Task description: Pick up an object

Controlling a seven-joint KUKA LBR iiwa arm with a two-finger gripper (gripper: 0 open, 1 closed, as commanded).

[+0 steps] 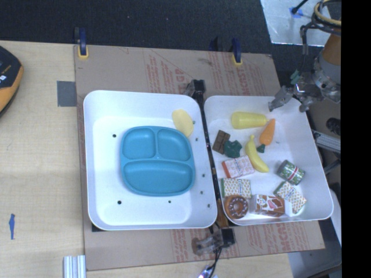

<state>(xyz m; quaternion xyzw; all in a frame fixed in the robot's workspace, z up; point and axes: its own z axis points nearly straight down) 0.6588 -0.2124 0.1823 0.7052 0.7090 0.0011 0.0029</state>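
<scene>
The right bin (316, 149) holds several toy foods. A yellow corn-like piece (249, 120) lies at its back, with an orange carrot (266, 132) and a banana (256, 155) in front of it. A brown chocolate piece (221, 141) and a small teal item (233, 149) sit by the left wall. A green can (290, 172), small cartons (238, 167) and a donut (236, 206) fill the front. My gripper (288, 103) hovers over the bin's back right corner, above and right of the corn piece. It is open and holds nothing.
The left bin (101, 172) carries a blue divided plate (157, 159) and a pale yellow lemon-like piece (182, 121) at its back right. Clamps (235, 50) hold the cardboard sheet at the rear. A yellow and black device (7, 77) lies at the far left.
</scene>
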